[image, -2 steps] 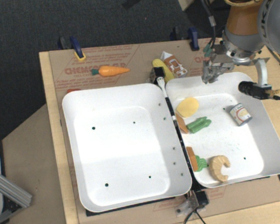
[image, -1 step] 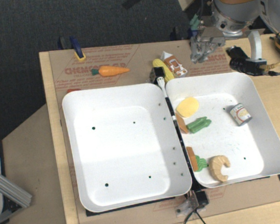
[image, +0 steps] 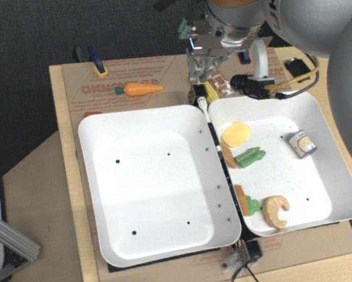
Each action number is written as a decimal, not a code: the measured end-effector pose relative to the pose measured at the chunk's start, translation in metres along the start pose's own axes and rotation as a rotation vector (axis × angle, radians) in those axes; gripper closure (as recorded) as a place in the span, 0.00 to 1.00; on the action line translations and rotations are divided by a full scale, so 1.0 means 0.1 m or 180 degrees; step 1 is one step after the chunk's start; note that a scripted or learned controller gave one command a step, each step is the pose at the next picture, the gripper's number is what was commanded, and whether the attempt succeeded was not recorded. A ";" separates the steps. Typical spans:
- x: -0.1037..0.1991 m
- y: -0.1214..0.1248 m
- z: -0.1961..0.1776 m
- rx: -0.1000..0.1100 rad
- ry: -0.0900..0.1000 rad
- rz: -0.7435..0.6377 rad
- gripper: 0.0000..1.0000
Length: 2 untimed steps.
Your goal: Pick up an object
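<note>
From my remote station, I saw the gripper (image: 203, 71) poised above the far edge of the bench, beyond the seam between the two bins; whether it was open or closed I could not tell. A small orange-and-white object (image: 221, 86) lay just beside it. In the right bin (image: 325, 120) sat a yellow piece (image: 236, 135), a green vegetable (image: 250, 157), a small can (image: 302, 143) and a croissant (image: 276, 211). A toy carrot (image: 140, 89) rested on the cardboard behind the left bin (image: 99, 133).

The worktop (image: 137, 75) is a brown board printed with red lettering. Two white bins lie on it, the left bin (image: 98, 177) touching the right bin (image: 326, 126); an orange carrot (image: 141, 88) lies behind the left one
</note>
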State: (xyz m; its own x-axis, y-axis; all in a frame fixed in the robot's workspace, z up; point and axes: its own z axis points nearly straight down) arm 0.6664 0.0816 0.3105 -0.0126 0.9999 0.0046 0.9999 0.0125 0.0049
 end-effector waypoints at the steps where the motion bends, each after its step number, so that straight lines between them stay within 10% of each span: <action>1: 0.77 -0.07 0.13 0.0014 -0.0010 0.0017 1.00; 2: 0.40 0.02 -0.77 -0.0022 -0.0013 0.0048 1.00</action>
State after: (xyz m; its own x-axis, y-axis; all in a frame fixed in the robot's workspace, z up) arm 0.6676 0.1208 0.3878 0.0026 1.0000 0.0007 0.9999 -0.0026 0.0117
